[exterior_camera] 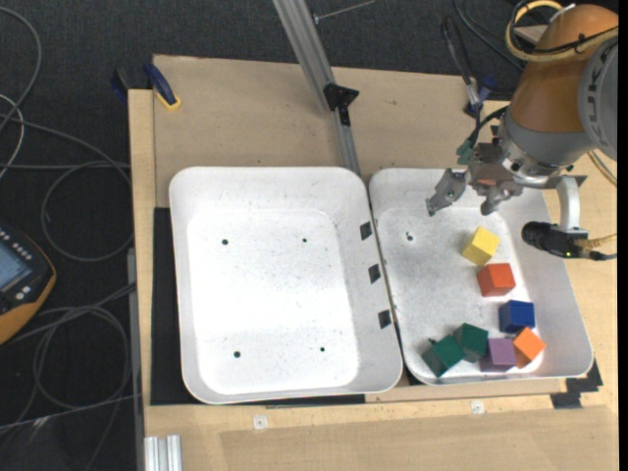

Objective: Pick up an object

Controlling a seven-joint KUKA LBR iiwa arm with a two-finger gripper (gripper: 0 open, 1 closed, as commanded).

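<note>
Camera view: 6 blocks sit in the right bin (392, 263), mostly crowded near its front. The yellow block (480, 245) sits alone, further back. Above it hangs the gripper (464, 196), spread and holding nothing. Aiming off could knock the block away.

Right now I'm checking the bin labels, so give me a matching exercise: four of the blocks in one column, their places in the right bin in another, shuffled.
Blocks:
1. yellow block
2. red block
3. blue block
4. purple block

Places:
A. at the bin's near edge, between a green block and the orange one
B. nearest the pincer
C. just below the red block
D. just below the yellow block

Pairs: 1-B, 2-D, 3-C, 4-A
</note>
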